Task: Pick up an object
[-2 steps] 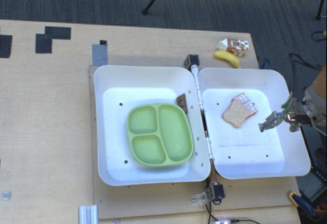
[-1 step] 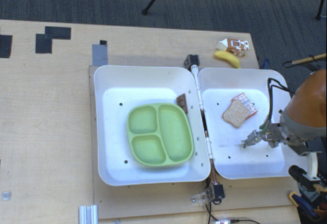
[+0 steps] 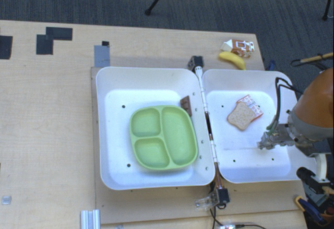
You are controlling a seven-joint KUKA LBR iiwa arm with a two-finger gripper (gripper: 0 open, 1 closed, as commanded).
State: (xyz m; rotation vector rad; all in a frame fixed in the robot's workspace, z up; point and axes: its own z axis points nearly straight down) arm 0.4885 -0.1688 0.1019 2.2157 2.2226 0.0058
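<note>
A toy slice of bread lies in the right bin, overlapping a small red-and-white packet at its far right. My gripper is low over the right bin's floor near its right wall, a short way to the near right of the bread and apart from it. The orange band of the arm rises behind it at the right edge. In the left bin a green divided plate rests, with a small brown piece by its far right corner.
A toy banana and a small carton sit on the bench behind the right bin. A black clamp stands at the far end of the bins' shared wall. Cables and a connector lie at the near end.
</note>
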